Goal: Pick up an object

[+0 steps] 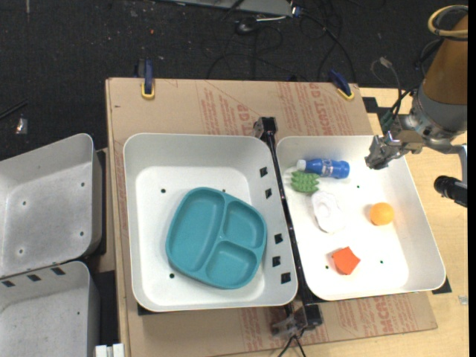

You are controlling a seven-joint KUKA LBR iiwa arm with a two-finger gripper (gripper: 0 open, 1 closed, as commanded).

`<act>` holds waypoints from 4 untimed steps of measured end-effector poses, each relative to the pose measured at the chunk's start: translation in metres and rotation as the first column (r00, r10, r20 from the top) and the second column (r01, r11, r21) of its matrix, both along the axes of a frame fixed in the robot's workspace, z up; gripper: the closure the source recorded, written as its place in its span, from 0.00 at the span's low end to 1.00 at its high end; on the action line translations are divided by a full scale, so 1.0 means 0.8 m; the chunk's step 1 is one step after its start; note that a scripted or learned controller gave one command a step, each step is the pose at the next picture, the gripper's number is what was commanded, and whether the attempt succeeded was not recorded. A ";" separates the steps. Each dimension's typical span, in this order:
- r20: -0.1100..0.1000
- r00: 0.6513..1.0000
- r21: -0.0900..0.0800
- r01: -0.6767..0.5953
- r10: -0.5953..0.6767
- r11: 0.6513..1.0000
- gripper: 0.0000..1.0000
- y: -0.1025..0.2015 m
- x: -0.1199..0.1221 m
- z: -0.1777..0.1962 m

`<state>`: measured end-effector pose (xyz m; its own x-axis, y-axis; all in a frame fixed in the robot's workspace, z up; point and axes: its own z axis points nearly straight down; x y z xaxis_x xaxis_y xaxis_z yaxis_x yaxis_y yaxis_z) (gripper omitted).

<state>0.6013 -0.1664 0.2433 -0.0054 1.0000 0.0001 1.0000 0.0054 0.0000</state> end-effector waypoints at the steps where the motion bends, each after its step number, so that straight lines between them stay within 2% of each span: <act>1: -0.001 1.000 0.002 -0.002 0.002 1.000 1.00 0.070 0.001 -0.016; 4: 0.000 1.000 0.001 -0.002 0.002 1.000 1.00 0.280 0.011 -0.038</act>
